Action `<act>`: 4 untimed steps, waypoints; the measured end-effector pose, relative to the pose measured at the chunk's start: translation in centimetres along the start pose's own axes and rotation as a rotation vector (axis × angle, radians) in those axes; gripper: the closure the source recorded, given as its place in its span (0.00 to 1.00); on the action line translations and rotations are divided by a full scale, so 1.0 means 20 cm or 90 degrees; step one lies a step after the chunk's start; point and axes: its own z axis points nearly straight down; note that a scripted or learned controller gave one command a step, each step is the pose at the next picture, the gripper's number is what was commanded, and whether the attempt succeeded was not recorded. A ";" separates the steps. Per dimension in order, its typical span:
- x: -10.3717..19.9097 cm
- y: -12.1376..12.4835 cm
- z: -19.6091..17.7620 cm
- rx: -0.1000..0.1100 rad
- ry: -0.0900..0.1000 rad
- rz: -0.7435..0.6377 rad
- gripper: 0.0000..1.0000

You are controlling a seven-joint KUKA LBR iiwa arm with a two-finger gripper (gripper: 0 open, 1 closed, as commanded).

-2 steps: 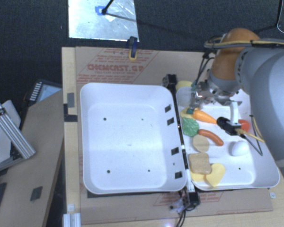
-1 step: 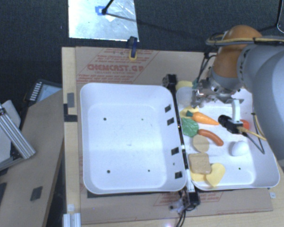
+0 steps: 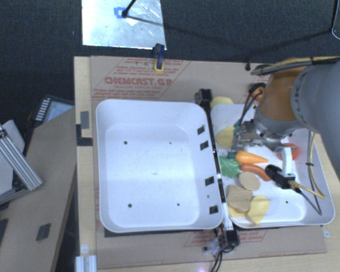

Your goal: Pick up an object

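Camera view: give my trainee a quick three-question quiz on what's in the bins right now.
1. True or false: the carrot lies in the left bin.
2. Which bin does the arm hang over? A) left B) right
3. Fill in: the yellow clamp sits at the ____ edge of the cardboard.

Key: 1 false, it lies in the right bin; 2 B; 3 far.

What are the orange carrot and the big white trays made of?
The carrot looks like smooth toy plastic: its orange is even and a little shiny. The left bin and the right bin look like thin, moulded white plastic with rounded rims and a soft sheen, though I can't be sure.
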 end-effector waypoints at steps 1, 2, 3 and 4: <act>-0.01 0.25 -0.28 -0.010 -0.002 -0.003 1.00; -0.01 0.24 -0.26 -0.004 -0.001 -0.002 0.00; 0.37 0.20 -0.52 -0.008 0.001 -0.007 0.00; 0.88 0.23 -0.58 -0.006 0.002 -0.009 0.00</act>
